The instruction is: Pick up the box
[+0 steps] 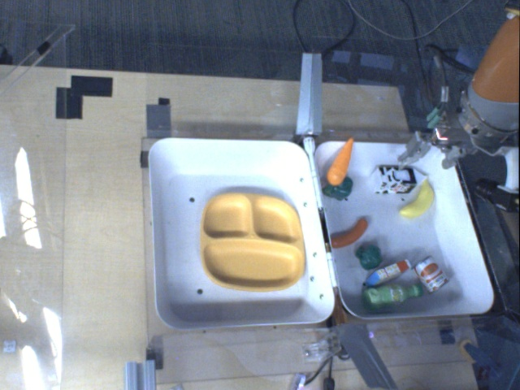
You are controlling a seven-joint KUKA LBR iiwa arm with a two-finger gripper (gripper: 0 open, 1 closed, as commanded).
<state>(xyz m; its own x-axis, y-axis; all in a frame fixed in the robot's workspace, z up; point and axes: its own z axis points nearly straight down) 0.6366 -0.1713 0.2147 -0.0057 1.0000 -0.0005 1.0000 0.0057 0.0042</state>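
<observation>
The pincer (429,146) is positioned over the far edge of the right bin (471,242), with its two fingers spread apart and nothing between them. The box (396,179), a small carton printed in black and white, lies in the right bin just below and slightly left of the pincer, close to it but not gripped. A yellow banana (418,201) lies beside the box, directly below the pincer. Further left of the pincer, a toy carrot (341,162) rests tilted against the bin's left wall. Lower in the same bin lie a sausage (349,233), a green bottle (388,294) and a small can (431,274). Well to the left of the pincer, the left bin (175,242) holds a yellow compartment tray (252,240). Both bins sit on the table (89,242).
</observation>
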